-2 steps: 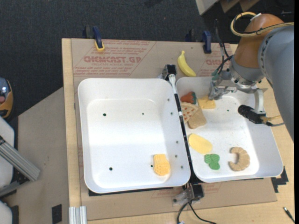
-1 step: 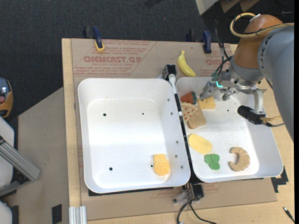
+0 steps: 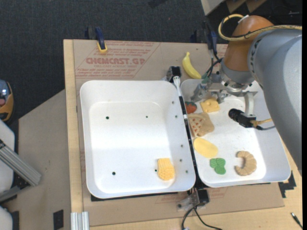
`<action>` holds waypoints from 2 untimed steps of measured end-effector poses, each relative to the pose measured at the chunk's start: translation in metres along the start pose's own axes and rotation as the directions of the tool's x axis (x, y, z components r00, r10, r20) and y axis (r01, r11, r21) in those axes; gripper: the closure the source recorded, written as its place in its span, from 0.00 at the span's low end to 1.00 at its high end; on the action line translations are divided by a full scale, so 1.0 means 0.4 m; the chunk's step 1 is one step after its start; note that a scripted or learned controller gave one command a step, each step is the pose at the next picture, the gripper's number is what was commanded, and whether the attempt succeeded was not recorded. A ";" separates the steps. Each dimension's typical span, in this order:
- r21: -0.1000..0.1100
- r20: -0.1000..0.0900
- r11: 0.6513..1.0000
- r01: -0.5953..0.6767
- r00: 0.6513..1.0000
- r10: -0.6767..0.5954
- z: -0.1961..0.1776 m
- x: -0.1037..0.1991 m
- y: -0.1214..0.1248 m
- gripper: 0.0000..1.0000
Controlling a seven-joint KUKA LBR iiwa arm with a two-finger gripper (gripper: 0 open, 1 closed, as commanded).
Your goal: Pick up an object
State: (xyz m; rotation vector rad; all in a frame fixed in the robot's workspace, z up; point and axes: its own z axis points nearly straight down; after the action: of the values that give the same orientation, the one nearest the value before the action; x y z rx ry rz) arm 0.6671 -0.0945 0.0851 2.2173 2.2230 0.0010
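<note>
While the gripper (image 3: 211, 91) hangs low in the right bin (image 3: 268, 166), presumably seeking a grasp, its state is unclear; cheese cube (image 3: 210, 105) lies just beneath.

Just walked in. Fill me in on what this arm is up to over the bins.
The grey arm reaches in from the right, and its gripper is low over the far end of the right bin, right by a yellow cheese wedge and a small red piece. Nothing is visibly lifted. The right bin also holds a waffle, a yellow chip, a green broccoli piece and a croissant. A corn cob lies in the left bin, and a banana rests on the board behind.
</note>
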 end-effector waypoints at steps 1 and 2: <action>-0.012 0.005 1.000 -0.001 1.000 0.001 -0.040 -0.007 0.007 1.00; -0.009 0.004 1.000 0.000 1.000 0.000 -0.037 -0.005 0.006 0.00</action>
State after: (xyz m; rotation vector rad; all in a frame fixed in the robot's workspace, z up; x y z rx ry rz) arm 0.6694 -0.0966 0.0997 2.2114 2.2164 0.0066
